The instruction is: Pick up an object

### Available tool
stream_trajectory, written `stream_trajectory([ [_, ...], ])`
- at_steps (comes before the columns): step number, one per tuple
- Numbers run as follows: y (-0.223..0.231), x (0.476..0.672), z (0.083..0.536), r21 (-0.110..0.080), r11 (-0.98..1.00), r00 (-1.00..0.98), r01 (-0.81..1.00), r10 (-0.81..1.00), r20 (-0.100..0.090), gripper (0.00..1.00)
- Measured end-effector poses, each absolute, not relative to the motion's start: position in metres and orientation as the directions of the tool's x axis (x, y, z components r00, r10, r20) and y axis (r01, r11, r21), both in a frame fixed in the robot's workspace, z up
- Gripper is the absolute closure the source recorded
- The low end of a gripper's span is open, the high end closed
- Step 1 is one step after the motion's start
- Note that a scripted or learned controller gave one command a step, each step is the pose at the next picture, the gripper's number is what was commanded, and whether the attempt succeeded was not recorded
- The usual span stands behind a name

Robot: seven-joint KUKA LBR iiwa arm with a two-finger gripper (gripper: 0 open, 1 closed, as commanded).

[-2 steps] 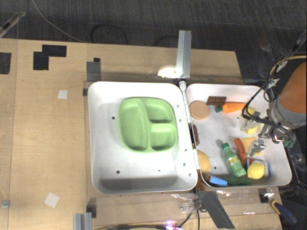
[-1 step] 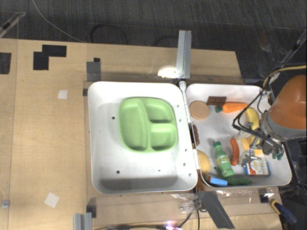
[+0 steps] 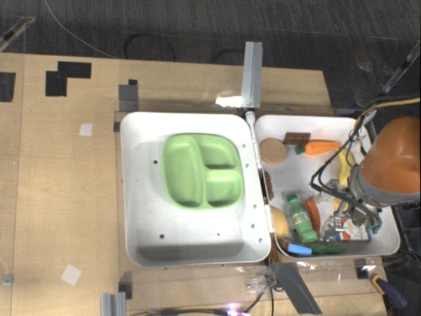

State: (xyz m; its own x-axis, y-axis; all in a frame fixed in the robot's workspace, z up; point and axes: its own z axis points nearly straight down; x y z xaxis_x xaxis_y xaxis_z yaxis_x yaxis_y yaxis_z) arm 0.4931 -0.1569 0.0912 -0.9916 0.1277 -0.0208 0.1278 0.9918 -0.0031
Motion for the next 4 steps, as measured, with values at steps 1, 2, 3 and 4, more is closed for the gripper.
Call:
stream_trajectory([
  [1, -0.11, 0.494, 0.092, -0.007, 1.0, -1.0, -0.019, -0.019, -0.025, 0.0],
  [2, -0.106, 0.495, 0.092, -0.009, 1.0, -1.0, -0.016, -0.016, -0.024, 0.0],
  [3, -0.128, 0.494, 0.091, 0.002, 0.995, -0.995, 0.103, 0.103, -0.021, 0.0],
  [4, -0.084, 0.494, 0.092, -0.001, 0.995, -0.995, 0.096, 0.096, -0.025, 0.0],
])
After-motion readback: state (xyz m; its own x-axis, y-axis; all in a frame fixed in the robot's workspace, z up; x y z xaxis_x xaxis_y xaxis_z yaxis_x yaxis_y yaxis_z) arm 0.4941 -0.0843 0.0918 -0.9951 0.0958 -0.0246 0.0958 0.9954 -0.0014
